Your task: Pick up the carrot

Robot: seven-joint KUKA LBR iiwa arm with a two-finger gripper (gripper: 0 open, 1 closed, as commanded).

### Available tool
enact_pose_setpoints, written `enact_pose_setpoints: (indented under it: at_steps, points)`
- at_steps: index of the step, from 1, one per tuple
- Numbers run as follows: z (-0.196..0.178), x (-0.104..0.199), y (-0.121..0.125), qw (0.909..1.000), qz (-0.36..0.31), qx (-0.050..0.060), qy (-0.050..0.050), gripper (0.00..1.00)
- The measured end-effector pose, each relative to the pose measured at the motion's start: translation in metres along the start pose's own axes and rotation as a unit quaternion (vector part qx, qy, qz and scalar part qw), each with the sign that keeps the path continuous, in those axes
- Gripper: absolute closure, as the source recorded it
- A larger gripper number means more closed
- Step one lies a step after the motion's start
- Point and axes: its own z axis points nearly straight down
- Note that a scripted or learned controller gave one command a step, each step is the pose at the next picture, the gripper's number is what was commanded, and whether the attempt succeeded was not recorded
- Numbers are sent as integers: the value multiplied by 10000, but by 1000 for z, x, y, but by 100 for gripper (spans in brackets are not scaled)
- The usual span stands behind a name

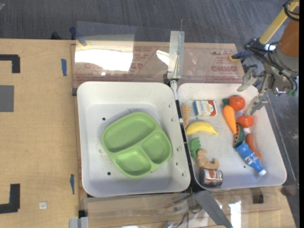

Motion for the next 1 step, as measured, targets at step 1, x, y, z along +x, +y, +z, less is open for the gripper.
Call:
enact_pose_setpoints:
  at_steps: [1]
  points:
    - [99,3,-9,9979,648,11,-45,0]
